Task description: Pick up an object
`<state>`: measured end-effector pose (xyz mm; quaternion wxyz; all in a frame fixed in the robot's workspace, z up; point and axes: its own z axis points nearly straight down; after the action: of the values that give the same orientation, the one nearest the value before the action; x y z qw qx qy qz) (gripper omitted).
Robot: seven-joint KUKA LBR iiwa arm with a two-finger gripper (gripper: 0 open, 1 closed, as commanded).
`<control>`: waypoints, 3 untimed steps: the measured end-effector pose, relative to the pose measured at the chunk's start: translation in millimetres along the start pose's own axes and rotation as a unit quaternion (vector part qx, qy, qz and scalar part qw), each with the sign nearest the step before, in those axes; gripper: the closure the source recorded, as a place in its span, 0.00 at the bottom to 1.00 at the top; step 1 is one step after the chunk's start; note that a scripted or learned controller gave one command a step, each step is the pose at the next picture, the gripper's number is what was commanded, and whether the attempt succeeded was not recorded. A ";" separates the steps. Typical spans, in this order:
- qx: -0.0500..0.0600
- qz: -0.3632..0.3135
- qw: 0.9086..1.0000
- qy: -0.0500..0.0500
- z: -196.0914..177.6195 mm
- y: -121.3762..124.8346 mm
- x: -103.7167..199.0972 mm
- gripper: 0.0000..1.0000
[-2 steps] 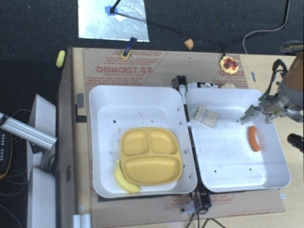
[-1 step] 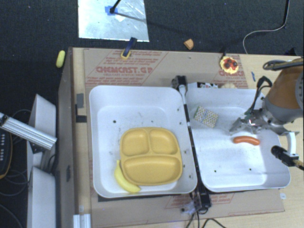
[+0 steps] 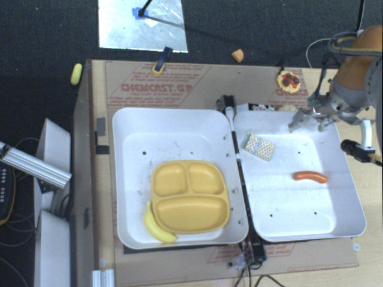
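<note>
Near edge, left white bin (image 3: 128, 160): yellow three-compartment plastic tray (image 3: 190, 196), yellow banana (image 3: 157, 225) touching its near-left corner. Right white bin (image 3: 353, 217): orange sausage-shaped toy (image 3: 310, 176) lying alone mid-bin; checkered cloth-like square (image 3: 260, 146) farther back. Gripper (image 3: 311, 121) hovers over the far-right rim, fingers spread apart, holding nothing. Suggest targeting the sausage: descend centred, fingers straddling its short axis.

Tray (image 3: 190, 196) left bin (image 3: 137, 124), sausage (image 3: 310, 176) right bin (image 3: 341, 214)

I see dark carpet (image 3: 269, 11) beyond my cardboard-topped bench (image 3: 179, 82), with a shiny sheet (image 3: 140, 17) (far left).
</note>
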<state>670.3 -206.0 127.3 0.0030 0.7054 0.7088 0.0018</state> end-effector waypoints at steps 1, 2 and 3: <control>0.002 0.001 1.000 0.000 -21.7 -57.6 14.4 0.00; 0.003 0.002 1.000 0.000 -15.7 -100.7 -0.6 0.00; 0.003 0.002 1.000 0.001 1.8 -169.9 0.0 0.00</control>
<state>500.4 -206.8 124.4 0.0002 0.7071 0.7072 -0.0001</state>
